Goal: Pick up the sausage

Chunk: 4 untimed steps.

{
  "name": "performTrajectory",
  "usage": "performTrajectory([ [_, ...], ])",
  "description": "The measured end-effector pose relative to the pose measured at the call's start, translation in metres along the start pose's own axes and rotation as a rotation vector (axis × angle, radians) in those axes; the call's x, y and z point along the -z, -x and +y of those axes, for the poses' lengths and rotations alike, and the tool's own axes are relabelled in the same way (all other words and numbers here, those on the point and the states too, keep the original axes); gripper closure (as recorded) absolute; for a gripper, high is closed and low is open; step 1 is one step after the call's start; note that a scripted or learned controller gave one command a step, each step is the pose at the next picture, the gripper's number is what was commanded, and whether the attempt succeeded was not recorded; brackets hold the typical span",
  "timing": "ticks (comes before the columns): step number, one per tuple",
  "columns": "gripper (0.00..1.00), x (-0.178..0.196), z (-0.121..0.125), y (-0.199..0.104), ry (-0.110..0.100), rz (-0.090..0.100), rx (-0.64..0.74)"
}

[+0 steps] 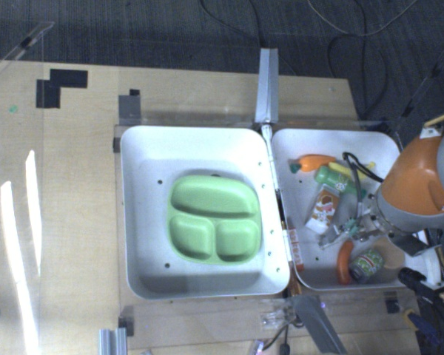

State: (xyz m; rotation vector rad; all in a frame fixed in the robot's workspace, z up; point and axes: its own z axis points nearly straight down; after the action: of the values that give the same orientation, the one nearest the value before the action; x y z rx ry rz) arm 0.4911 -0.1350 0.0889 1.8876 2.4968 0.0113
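Claw point(345, 230) sits low in the right bin point(388, 148), can't tell if it's open or shut. Sausage point(344, 261) just below it, can point(367, 265) next to that.

White bins point(200, 143): two are sitting side by side
Green trays point(213, 217): one
Sausages point(344, 260): one
Carrots point(316, 163): one

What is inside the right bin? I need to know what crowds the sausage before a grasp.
The right bin holds the sausage, a small can, a white packet, a green bottle and a carrot. The gripper and arm cover the bin's right part.
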Motion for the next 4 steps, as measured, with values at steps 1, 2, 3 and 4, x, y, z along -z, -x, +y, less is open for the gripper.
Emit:
performTrajectory([
  [1, 0.00, 0.0005, 0.0034, -0.0087, 0.002, -0.005, 0.125],
  [2, 0.00, -0.0003, 0.0002, -0.0032, -0.002, 0.003, -0.052],
  [3, 0.00, 0.0003, 0.0022, -0.0039, 0.003, -0.003, 0.119],
  [4, 0.00, -0.0003, 0.0022, -0.0104, -0.002, -0.001, -0.151],
])
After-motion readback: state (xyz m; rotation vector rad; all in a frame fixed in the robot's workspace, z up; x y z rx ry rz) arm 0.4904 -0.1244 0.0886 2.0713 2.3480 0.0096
